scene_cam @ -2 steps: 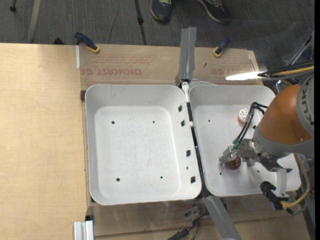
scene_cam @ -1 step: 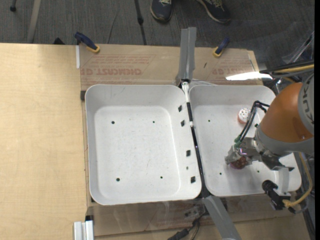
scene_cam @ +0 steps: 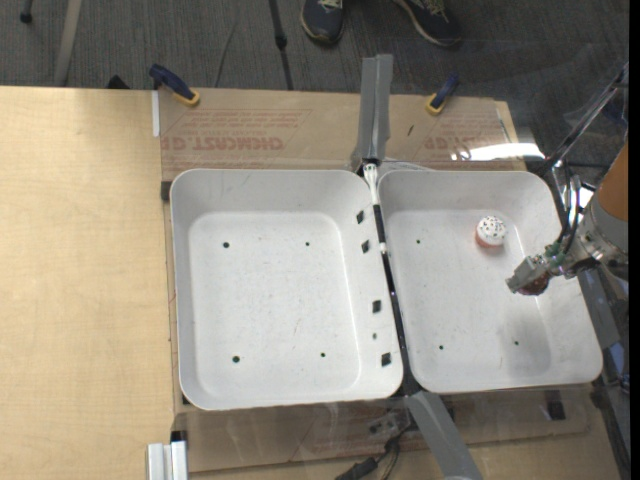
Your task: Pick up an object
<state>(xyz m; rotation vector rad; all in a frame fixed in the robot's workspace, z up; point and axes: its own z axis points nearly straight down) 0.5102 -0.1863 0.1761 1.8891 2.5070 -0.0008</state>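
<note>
Wooden bench top [scene_cam: 75,268] is occupying the left of the view, bare plywood. A cardboard sheet [scene_cam: 260,128] with red printed lettering is lying under the bins, held by two blue-and-yellow clamps: left clamp [scene_cam: 172,83], right clamp [scene_cam: 441,94].

Left bin [scene_cam: 185,298]: white, shallow, showing a few small dark dots on its floor. A grey bar [scene_cam: 375,108] is running down between the two bins, with small black clips along the shared edge.

Right bin [scene_cam: 420,368]: a small white ball [scene_cam: 490,230] with dark speckles is sitting on the floor in the upper right part, lying free, apart from the arm.

Gripper [scene_cam: 528,280] is hanging low over the right bin near its right wall, just below and to the right of the ball, not touching it. Something dark reddish is showing at the tip; cannot tell whether it is an object or part of the tool, and cannot tell the finger state. Arm [scene_cam: 610,208] is reaching in from the right edge.

Two shoes [scene_cam: 325,3] are standing on the carpet at the top.
</note>
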